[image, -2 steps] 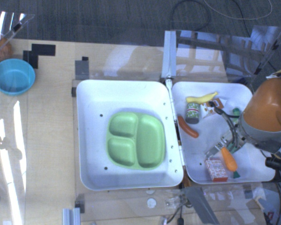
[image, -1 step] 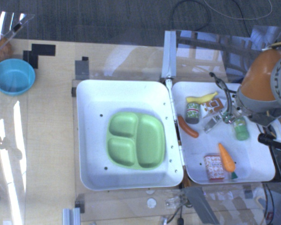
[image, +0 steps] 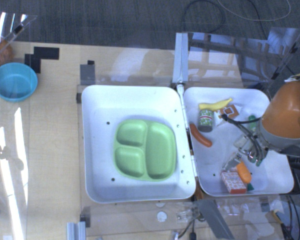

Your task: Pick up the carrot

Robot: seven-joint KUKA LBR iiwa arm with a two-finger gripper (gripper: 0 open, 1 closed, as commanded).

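The carrot (image: 244, 173) lies in the right bin (image: 277, 184), close to that bin's front edge, with its green top pointing toward the front right corner. It sits just beside a red and white box (image: 233, 182), probably touching it. The hand (image: 247, 154) hangs directly above the carrot's orange end, but whether it is spread or pressed together I cannot tell; wiring and metal parts blur together there.

The main risk is the box: a closing grip could catch its edge and pinch both, or nudge the carrot sideways out of reach. The carrot is small and tapered, so it could also squirt free. A sausage (image: 200, 135), a can (image: 206, 120) and a banana (image: 215, 104) sit well apart, toward the bin's far left corner, out of harm.
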